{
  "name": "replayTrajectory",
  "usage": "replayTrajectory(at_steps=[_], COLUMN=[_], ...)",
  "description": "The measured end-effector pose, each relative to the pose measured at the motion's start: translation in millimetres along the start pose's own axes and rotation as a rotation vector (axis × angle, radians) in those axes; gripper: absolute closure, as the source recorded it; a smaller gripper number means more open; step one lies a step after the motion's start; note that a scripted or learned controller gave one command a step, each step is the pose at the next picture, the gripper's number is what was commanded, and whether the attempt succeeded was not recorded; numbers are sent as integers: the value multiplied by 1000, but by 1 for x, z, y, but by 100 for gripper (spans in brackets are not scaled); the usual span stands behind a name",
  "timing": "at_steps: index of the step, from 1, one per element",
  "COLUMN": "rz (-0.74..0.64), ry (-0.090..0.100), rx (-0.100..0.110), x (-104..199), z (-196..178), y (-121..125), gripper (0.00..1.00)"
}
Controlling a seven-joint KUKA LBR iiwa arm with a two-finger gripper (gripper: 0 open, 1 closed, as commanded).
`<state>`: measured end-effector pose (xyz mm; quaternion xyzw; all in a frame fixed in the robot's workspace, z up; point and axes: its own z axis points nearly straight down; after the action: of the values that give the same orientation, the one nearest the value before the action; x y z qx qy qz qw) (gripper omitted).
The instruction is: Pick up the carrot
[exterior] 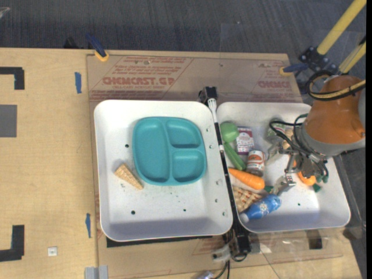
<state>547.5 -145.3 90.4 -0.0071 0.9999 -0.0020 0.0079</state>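
With the gripper (289, 179), whose grip state cannot be told, set just right of the tapered orange carrot (246, 179), the neighbouring small labelled can (255, 161) may be grabbed instead.

You have little room in the right bin (334, 211): the carrot (246, 179) lies hemmed by a small can (255, 162) just above it, a waffle piece (244, 198) and blue bottle (262, 207) just below, and a green vegetable (231, 145) up-left; the bin's lower right floor lies open; the left bin (110, 214) holds 1 teal plate (169, 150) and 1 cone (128, 176), with bare floor along its bottom.
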Motion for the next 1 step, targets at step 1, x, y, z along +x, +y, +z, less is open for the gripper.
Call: replayTrajectory(at_steps=[1], rz=[102], ry=[2], rx=[0], x=[-16], z=[2], y=[-70], gripper=[0])
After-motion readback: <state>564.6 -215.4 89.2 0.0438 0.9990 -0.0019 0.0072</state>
